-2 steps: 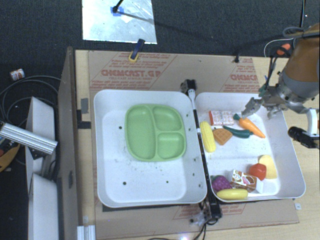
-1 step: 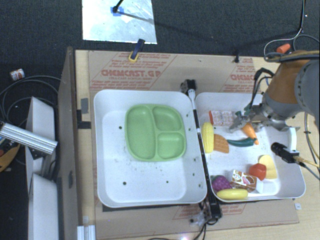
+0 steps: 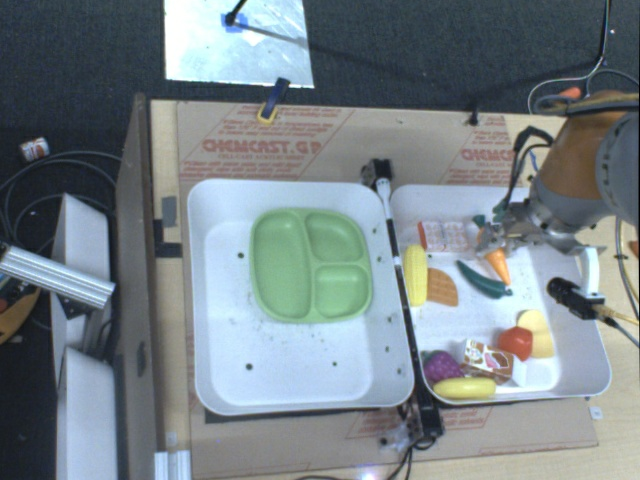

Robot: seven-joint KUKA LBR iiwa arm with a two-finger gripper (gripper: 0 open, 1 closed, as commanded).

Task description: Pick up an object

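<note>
My gripper (image 3: 493,236) hangs low over the back of the right bin (image 3: 590,363), under the grey wrist with its orange band. A small orange carrot (image 3: 498,263) lies right at the gripper's tip, touching or nearly touching it. A dark green pepper (image 3: 483,278) lies just in front of the carrot. To the left of the gripper is a white and red packet (image 3: 445,235). Also in this bin are a yellow corn cob (image 3: 414,274), a brown flat piece (image 3: 442,289), a red tomato (image 3: 515,342), a purple eggplant (image 3: 443,366) and a banana (image 3: 465,389).
The left bin (image 3: 225,368) holds a green divided plate (image 3: 308,266). A black clip (image 3: 383,175) sits on the ridge between the bins. A black part with a cable (image 3: 572,298) juts over the right bin's right side. A small snack box (image 3: 489,359) lies by the banana.
</note>
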